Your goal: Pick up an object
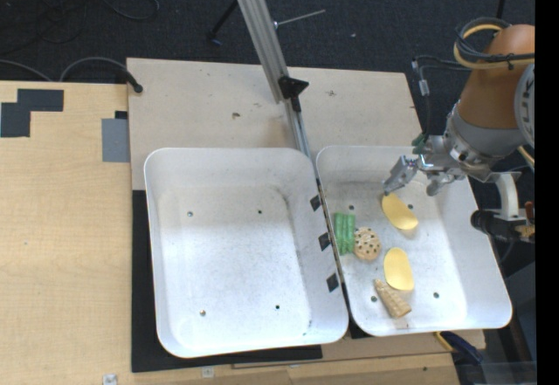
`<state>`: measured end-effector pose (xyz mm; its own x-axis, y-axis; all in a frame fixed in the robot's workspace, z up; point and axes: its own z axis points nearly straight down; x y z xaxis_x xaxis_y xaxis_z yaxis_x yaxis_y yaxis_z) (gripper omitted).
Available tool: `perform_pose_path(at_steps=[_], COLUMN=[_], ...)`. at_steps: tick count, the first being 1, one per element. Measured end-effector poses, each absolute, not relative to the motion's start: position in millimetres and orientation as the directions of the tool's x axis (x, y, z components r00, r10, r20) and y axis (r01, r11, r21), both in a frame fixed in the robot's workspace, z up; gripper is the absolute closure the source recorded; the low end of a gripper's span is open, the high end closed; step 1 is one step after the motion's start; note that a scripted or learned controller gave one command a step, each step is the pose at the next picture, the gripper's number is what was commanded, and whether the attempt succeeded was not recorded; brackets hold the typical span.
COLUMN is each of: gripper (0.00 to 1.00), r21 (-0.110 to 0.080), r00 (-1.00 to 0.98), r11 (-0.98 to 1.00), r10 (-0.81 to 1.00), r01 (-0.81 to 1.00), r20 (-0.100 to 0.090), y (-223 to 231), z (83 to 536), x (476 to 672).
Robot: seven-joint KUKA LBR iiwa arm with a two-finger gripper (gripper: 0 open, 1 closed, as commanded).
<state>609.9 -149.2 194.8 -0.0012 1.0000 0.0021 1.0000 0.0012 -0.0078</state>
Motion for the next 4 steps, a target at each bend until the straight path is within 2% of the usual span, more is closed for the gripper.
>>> perform_pose_path(at_steps=[1,2,3,4], gripper=[0.00,0.00,0.00,0.00], r21=[-0.003,-0.007,0.000,0.004], r00=[-0.002,-0.001,-0.001,0.000], r11=[0.002,0.001,0.001,0.000], r10=[1.000,1.000,1.000,1.000], r01=[1.000,1.000,1.000,1.000], r20=[0.001,0.001,-0.001,0.000], y=[-149,-146,-144,-144], z=[198,154,92,94], x=[610.9,612.2,611.3,613.4])
